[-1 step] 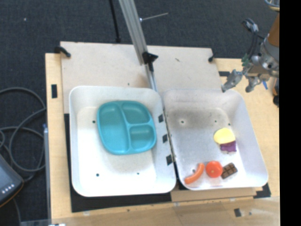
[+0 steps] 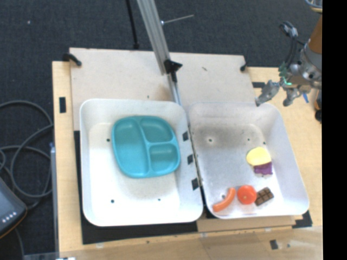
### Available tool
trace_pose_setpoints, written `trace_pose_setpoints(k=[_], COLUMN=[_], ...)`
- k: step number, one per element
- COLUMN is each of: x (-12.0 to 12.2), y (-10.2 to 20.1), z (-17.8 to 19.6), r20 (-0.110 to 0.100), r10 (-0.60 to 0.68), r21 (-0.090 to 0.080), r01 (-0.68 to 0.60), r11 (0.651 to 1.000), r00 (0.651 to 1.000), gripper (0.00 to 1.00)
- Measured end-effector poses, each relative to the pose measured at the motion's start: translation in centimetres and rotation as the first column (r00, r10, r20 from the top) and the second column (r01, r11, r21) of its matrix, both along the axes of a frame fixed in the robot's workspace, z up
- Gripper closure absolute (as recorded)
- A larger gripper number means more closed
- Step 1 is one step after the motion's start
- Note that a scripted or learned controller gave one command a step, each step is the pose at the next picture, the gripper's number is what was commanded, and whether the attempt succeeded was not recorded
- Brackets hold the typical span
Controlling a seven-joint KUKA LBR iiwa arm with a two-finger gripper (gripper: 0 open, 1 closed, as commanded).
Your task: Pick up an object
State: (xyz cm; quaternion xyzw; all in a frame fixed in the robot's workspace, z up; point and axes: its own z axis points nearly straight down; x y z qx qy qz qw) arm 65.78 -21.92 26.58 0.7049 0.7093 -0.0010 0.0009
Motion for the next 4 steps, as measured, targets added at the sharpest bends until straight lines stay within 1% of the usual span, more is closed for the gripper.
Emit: trace_pose_setpoints(k=[1,3,4], x=[0.3,1.1,1.3], y=[-0.4,0.5,0.3], z=[-4.2,-13.1,-11.5], r20=[-0.001,-0.003,0.004], r10=[-0.002,0.0,0.003], r21=[0.001,0.001,-0.003], r01=[0.002,0.0,-0.003], r11=[1.0,1.0,1.0], r00=[1.0,1.0,1.0], gripper=[0.0,0.0,1.0])
